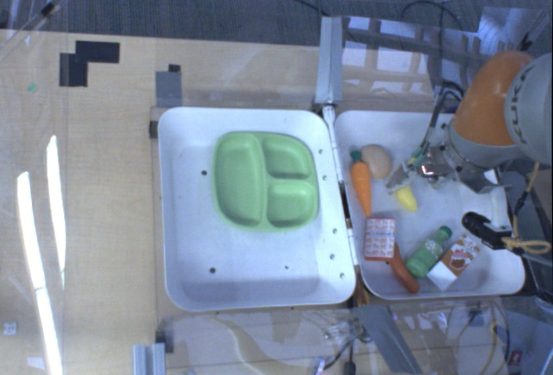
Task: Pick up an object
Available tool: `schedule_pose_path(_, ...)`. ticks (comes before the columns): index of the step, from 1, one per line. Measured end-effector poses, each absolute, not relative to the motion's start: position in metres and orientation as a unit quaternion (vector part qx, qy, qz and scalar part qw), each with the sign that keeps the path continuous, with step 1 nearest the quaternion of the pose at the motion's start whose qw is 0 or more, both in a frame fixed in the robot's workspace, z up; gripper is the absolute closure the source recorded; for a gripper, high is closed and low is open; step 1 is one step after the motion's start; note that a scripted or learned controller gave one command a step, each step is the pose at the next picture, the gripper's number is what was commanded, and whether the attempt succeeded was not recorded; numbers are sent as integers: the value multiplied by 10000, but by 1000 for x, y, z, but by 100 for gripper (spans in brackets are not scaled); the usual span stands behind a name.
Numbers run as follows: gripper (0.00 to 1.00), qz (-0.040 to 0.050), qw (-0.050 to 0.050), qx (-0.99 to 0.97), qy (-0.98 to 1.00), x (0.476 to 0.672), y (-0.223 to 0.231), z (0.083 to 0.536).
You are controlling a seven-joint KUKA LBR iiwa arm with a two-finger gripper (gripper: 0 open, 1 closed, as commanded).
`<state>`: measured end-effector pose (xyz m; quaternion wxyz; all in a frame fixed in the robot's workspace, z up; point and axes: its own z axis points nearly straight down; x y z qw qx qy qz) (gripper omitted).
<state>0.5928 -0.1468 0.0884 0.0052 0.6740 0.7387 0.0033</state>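
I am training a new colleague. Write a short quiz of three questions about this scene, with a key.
1. True or false: the green tray lies in the right bin.
2. Which thing lies nearest the gripper? A) yellow piece B) green bottle C) small carton
3. Fill in: the green tray has ___ compartments.
Key: 1 false; 2 A; 3 three.

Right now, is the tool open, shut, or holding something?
Tool: cannot be told; it is over the right bin, beside a small yellow object.
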Motion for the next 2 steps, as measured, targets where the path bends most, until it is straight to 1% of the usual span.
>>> schedule_pose_path(1, 100, 64, 71, 6732, 7394, 596, -145, 101)
schedule_pose_path(2, 100, 27, 35, 6676, 7445, 651, -98, 193)
